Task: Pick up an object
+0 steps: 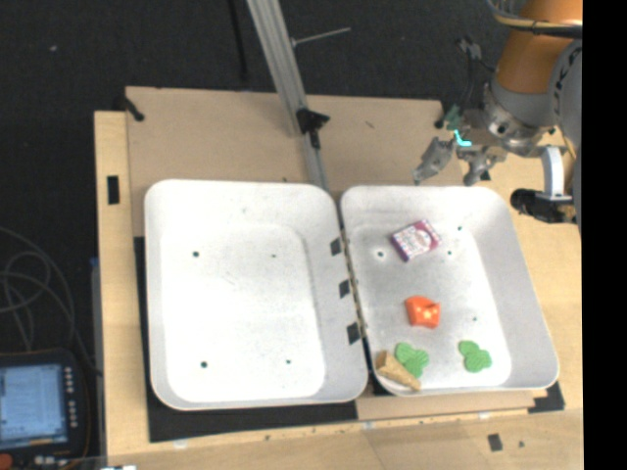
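The arm (534, 42) came in from about two o'clock, its orange band above the wrist, and the gripper (453, 167) hung over the bench just beyond the far rim of the right bin (524, 272). Its two fingers (429, 164) stood spread apart, released, with nothing between them.

Inside the right bin lay five small things. A purple box (414, 240) sat toward twelve o'clock of the bin's middle, tilted. An orange piece (423, 310) lay near the centre, at six o'clock from the box and apart from it. Toward the near rim were two green pieces: one (412, 359) at about seven o'clock of the bin, the other (475, 356) at about five o'clock, well apart from each other. A tan piece (397, 368) lay touching the first green one, at the bin's near-left corner.

The left bin (167, 292) sat beside the right one, at nine o'clock from it, their rims meeting. A grey pole (279, 52) ran slantwise from twelve o'clock down toward the seam between the bins. A screen (34, 399) glowed at eight o'clock, off the bench.
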Tool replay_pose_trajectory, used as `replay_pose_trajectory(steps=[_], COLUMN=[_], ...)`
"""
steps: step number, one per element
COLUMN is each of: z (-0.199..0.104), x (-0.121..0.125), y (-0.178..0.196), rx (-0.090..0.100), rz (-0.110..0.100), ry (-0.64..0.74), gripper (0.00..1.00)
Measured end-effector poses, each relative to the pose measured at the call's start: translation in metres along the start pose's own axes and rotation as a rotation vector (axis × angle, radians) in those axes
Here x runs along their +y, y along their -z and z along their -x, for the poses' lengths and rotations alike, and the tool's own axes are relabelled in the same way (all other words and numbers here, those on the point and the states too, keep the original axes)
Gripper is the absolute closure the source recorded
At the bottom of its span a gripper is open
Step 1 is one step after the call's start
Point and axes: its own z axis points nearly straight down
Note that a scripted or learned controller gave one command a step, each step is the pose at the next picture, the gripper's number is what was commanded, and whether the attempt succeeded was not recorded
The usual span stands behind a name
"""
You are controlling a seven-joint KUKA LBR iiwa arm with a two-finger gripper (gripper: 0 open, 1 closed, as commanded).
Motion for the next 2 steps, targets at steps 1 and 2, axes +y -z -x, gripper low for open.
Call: replay_pose_trajectory(steps=[1, 2], z=[0.001, 0.003], x=[0.001, 0.001], y=[0.003, -0.060], rx=[-0.003, -0.002], rz=[0.004, -0.001], ry=[0.002, -0.001], gripper=[0.00, 0.00])
